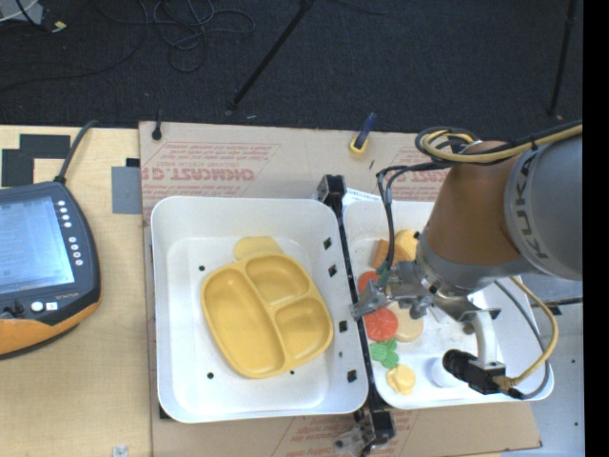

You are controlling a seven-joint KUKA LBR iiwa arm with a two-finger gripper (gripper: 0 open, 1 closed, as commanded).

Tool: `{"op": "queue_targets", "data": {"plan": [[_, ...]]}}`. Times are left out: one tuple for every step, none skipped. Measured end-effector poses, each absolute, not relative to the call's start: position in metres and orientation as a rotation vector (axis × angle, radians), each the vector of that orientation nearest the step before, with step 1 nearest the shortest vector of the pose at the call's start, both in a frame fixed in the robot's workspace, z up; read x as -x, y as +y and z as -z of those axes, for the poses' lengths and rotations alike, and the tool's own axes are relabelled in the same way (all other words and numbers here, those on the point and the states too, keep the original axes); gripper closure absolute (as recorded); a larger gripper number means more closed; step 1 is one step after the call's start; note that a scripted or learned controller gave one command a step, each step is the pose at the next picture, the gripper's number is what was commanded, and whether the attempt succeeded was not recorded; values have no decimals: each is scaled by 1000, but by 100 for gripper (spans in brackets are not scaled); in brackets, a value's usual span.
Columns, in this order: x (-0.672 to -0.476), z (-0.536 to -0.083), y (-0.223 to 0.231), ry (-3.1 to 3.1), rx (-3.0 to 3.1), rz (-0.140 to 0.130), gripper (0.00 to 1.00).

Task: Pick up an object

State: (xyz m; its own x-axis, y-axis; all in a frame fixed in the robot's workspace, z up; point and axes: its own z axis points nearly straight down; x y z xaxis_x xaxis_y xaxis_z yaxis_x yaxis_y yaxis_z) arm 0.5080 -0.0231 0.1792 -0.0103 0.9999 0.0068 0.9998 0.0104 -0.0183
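The arm's grey and orange wrist reaches down into the right bin [533, 388], with the gripper [395, 298] low over a cluster of small toy foods. Beneath and beside it lie a red round piece [382, 326], a pale beige piece [410, 330], a green piece [384, 354] and a yellow piece [401, 379]. A yellow-orange item [403, 246] and a small red one [366, 281] lie just behind the gripper. The wrist body hides the fingertips, and I see nothing held.
The left bin [181, 255] holds a yellow divided tray [266, 314] and a pale yellow disc [255, 248] at its far edge. A black divider [344, 284] runs between the bins. A tablet pendant [38, 255] lies on the bench at far left. Cables loop around the wrist.
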Motion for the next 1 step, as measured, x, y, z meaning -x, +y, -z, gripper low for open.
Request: {"op": "queue_targets", "data": {"plan": [[-510,-193,-31,-2209,2217,-14,100]]}}
